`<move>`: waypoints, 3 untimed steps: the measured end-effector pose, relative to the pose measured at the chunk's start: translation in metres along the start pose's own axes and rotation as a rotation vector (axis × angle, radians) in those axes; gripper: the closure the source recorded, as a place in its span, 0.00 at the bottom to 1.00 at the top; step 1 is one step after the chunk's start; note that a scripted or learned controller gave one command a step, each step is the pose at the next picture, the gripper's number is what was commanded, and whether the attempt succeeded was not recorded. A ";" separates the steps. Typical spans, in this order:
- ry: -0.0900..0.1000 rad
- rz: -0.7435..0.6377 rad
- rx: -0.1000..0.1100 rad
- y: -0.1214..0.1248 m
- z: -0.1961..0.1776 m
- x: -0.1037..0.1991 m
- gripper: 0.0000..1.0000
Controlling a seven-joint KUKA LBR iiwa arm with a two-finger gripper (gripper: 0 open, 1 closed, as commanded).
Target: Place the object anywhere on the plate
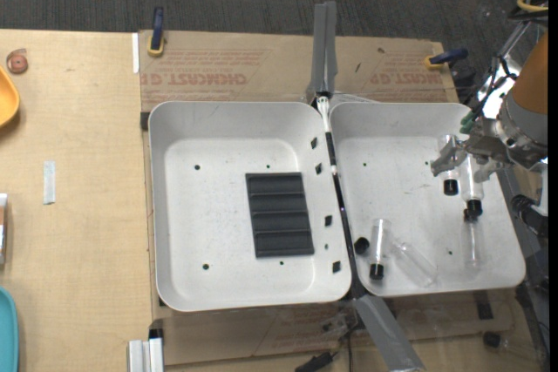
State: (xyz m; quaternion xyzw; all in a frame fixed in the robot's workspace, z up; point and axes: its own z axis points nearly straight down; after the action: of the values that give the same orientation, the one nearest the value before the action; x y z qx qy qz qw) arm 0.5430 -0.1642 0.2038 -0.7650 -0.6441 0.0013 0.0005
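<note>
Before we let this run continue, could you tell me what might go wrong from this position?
1. The clear tube with a black cap is see-through against the right bin, so a grasp may well miss it.
2. The gripper hovers near the right bin's far side, away from that tube.
3. The dark ribbed plate lies in the left bin, so any carry must cross the divider, where a loose hold could drop it.
</note>
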 end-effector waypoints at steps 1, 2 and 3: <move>-0.001 -0.001 0.002 0.009 0.014 0.078 1.00; 0.000 0.160 0.003 -0.056 0.014 0.129 1.00; -0.001 0.125 0.002 -0.077 0.014 0.219 1.00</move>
State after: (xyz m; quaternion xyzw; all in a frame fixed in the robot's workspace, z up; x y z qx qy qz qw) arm 0.5044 0.0647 0.1901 -0.8038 -0.5949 0.0024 0.0008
